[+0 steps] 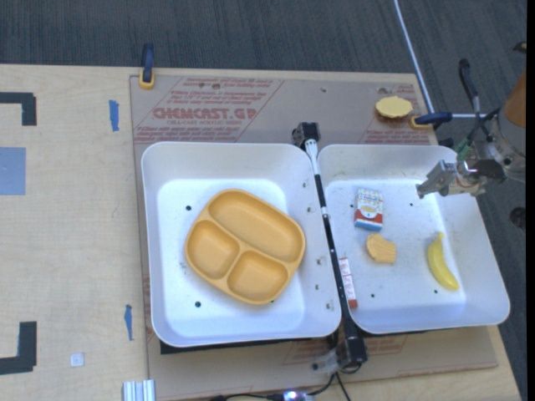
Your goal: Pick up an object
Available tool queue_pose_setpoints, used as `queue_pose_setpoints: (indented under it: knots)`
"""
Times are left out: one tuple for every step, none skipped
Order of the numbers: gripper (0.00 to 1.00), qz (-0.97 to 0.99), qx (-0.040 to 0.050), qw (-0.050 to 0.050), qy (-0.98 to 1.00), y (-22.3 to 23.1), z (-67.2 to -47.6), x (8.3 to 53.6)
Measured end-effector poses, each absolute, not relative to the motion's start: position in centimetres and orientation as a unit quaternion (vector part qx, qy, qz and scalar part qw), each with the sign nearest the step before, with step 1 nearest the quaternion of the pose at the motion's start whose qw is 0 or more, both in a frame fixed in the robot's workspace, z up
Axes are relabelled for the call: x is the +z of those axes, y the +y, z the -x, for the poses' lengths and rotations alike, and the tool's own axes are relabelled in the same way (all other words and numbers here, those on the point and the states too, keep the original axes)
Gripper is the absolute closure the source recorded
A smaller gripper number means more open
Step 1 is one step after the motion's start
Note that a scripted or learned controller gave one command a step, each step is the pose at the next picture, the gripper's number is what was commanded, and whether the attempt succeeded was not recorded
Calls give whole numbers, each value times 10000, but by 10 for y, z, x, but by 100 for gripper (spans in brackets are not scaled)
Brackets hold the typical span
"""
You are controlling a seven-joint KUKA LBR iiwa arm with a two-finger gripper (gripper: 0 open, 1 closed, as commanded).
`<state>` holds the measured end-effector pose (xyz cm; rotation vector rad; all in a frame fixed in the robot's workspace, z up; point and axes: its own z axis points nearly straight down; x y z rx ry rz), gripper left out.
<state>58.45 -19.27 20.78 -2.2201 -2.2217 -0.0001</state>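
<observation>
1. Nearest you in the right bin [485, 307]: banana [441, 262], orange toy piece [381, 249], small carton [369, 209].
2. Gripper [447, 179] hovers above the bin's far right corner; you cannot tell the jaws' state.
3. Risk: descending here, you strike the rim, missing everything.

The arm [517, 107] is seen at the right edge of the view, with only its wrist end in sight; the orange band is cut off by the frame near the upper right. Cables and a thin rod are carried around the wrist. The hand [428, 185] is stretched out toward the left, held low and roughly level. Its grey tip is small and blurred, so the set of its parts cannot be judged.
</observation>
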Motion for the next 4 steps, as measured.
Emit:
queue_pose_setpoints:
  knots:
    - [0, 7067, -7, -12, -7076, -175, -583, 86]
    - [0, 7067, -8, 3, -7075, -129, -540, 86]
    - [100, 7071, -15, -12, -7071, -129, -541, 96]
    - [100, 7067, -3, 2, -7075, -61, -483, 185]
